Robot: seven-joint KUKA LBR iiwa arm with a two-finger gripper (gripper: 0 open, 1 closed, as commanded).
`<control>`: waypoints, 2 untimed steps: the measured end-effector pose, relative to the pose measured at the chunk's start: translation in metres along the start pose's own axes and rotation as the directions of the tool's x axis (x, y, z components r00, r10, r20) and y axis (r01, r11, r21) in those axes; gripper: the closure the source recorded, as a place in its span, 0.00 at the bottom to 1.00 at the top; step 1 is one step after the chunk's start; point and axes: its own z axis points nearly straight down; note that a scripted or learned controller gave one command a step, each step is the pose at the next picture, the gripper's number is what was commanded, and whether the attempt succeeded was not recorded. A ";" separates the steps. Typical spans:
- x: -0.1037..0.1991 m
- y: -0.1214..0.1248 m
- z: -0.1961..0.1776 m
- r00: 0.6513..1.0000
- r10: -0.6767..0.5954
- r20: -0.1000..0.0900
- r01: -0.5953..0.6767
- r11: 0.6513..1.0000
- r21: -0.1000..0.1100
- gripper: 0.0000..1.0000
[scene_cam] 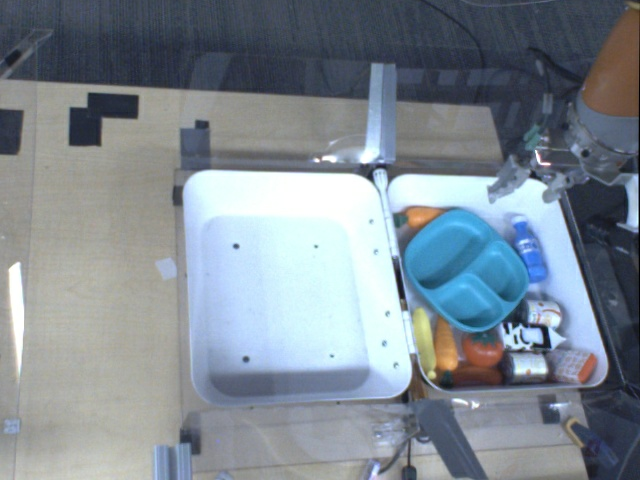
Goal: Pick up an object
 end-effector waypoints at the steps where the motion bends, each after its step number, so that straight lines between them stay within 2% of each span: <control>1: -0.032 0.012 0.115 1.000 -0.026 0.000 0.026 1.000 0.001 0.00; 2: -0.052 0.006 0.152 0.999 0.041 -0.001 -0.041 0.999 -0.010 0.00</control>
